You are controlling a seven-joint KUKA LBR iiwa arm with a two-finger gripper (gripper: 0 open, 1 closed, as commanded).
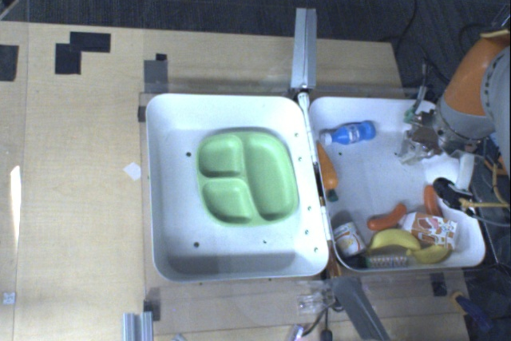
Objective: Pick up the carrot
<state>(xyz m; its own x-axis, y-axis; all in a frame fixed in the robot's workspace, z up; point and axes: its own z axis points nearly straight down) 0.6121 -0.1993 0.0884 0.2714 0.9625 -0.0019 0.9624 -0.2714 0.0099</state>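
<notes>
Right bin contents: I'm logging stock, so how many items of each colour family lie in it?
Blue bottle: 1
Orange or red, carrot, sausage, one at the right wall: 3
Yellow banana: 1
Can: 1
Carton: 1
Total: 7

No text, label or number is legible anywhere.

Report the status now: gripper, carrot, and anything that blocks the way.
Gripper at right bin's far right side, nothing seen between fingers. Carrot against left wall of right bin, untouched. Blue bottle lies just beyond carrot, may crowd approach.
</notes>
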